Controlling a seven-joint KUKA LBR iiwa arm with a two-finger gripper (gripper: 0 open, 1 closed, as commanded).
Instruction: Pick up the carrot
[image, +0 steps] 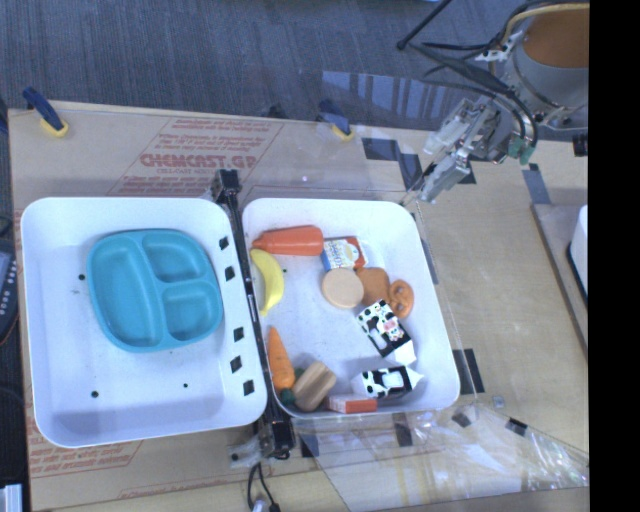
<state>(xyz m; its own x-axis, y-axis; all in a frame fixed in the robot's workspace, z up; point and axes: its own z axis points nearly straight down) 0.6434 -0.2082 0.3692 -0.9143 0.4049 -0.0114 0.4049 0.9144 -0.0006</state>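
The carrot (281, 362) is a small orange tapered piece lying along the left wall of the right bin (432, 300), near its front corner, with a tan bread-like piece touching its lower end. My gripper (432, 172) hangs above the bench just beyond the right bin's far right corner, far from the carrot. Its two pale fingers stand apart, open, with nothing between them.
The right bin also holds a long orange-red sausage-like piece (288, 240), a banana (268, 280), a small carton (341, 253), a tan disc (343, 289), a brown pastry (399, 297) and two black-and-white cartons (381, 326). A blue divided plate (155, 290) lies in the left bin (60, 390).
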